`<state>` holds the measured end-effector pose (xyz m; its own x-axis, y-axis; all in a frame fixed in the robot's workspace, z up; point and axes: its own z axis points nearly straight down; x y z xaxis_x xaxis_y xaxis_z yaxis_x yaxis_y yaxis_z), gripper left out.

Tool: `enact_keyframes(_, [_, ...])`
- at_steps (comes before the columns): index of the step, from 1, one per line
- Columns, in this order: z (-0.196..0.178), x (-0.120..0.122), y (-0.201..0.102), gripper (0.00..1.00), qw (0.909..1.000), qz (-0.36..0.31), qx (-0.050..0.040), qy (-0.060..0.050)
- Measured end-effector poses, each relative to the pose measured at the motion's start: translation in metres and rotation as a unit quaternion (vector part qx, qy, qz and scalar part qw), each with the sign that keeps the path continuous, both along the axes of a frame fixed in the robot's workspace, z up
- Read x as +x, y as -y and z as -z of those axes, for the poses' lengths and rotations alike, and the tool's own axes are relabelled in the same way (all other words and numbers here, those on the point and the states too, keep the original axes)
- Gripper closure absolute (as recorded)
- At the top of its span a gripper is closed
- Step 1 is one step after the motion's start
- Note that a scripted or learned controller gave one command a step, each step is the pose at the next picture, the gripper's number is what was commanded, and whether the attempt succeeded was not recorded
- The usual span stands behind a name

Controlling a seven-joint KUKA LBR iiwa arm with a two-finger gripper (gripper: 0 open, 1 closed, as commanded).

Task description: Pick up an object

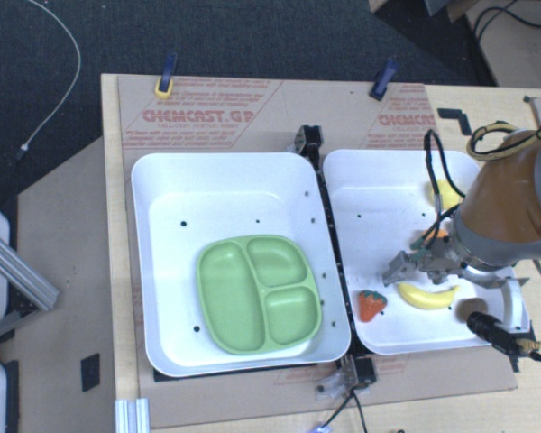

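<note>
Banana point(426, 296) is the nearest candidate you have for a pick: it lies flat in the right bin point(379, 201), toward that bin's 5 o'clock corner, its curve opening upward in the camera view. Just beside it, at its 9 o'clock, sits a small red strawberry-like toy point(371, 305) with a green top, close to the bin's front-left corner and not touching the banana as far as you can see.

Look at the gripper point(413, 264) next. It hangs low over the right bin, just at the banana's 11 o'clock, with grey metal fingers point(399, 269) pointing toward 9 o'clock. You cannot tell from this slanted view whether those fingers are apart or together, and nothing is visibly caught between them. A small orange patch shows just above the gripper, too hidden to identify.

The arm point(509, 201) comes in from 3 o'clock, its orange band covering much of the bin's right half, with black cables looping over it. At the band's 9 o'clock a second yellow object point(444, 193) peeks out, mostly hidden by the arm.

In the left bin point(162, 188) you have 1 green divided plate point(259, 293) with 3 compartments, lying flat toward that bin's 5 o'clock area. Both bins rest side by side on a cardboard-covered bench point(207, 106), with 2 clamps at its far edge.
</note>
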<state>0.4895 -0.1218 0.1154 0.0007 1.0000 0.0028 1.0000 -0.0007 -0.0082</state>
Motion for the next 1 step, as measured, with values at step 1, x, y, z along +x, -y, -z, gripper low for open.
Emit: enact_keyframes(1, [-0.0141,0.0019,0.0004,1.0,1.0,0.0,-0.0015,0.004])
